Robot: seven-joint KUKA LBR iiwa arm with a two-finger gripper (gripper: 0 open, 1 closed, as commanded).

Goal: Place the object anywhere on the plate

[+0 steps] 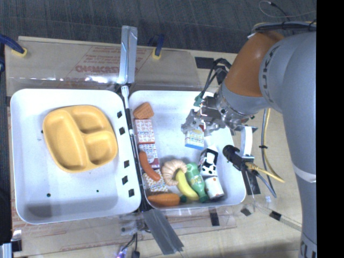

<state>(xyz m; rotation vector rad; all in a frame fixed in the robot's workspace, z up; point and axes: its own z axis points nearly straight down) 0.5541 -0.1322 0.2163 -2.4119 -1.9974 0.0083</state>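
While the gripper (194, 123) hangs over the right bin (172, 98), grip state undeterminable, a small carton (194, 139) beneath awaits pickup; transfer to the yellow plate (79, 137) follows

Only semi-legible text: red print on the clear sheet (102, 63) over the cardboard at the far side, behind the left bin (21, 160). Reads roughly "CHEMCAST", not certain; smaller lines above it too blurred. Print on the red-and-white packet (145, 133) and blue-and-white carton (194, 139) in the right bin: too small to read.
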